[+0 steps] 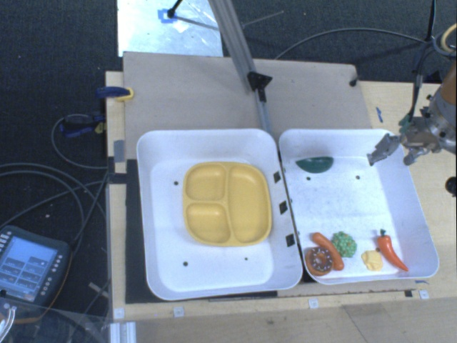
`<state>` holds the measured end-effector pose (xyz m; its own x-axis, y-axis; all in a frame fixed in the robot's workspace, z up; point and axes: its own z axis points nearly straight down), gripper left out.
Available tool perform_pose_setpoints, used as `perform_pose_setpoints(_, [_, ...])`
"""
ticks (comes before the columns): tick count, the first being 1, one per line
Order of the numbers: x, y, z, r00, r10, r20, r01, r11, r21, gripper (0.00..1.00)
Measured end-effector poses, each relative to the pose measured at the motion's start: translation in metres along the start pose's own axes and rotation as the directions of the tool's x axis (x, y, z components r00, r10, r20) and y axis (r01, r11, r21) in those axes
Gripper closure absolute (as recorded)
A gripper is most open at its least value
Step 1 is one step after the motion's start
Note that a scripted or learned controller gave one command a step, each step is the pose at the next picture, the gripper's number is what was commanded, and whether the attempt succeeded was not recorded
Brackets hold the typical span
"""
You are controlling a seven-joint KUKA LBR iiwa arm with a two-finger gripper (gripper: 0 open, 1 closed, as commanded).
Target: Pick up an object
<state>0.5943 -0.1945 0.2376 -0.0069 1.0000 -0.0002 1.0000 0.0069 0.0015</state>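
Yellow plastic is dominating the left bin [153, 191], where one three-part tray [227, 203] is lying flat at the middle; stiff and broad, it is probably too wide for a two-finger grasp except at its rim. Two white bins are sitting side by side, touching along their inner walls. In the right bin [421, 220], six small items are waiting: one dark green bowl [315, 164] at the far left, and along the near wall, left to right, one donut [318, 261], one sausage [328, 250] lying against it, one green broccoli [344, 244], one yellow lump [372, 261] and one orange carrot [390, 251]. All are looking like light toy food, hard and somewhat slick. The carrot, lying apart from its neighbours, is seeming the easiest pick, taken across its thicker middle; the donut and sausage are touching, so a pinch there is risking a shove. The gripper [392, 153] is hanging over the right bin's far right corner, its fingers spread apart and closed on nothing, well apart from the near-wall row.
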Motion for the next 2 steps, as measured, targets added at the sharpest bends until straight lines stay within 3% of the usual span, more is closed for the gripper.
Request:
perform_pose_setpoints(1, [0.000,0.000,0.000,1.000,-0.001,0.000,0.001,1.000,0.000,0.00])
perform_pose_setpoints(2, [0.006,0.000,0.061,1.000,0.002,-0.001,-0.002,1.000,0.005,0.00])
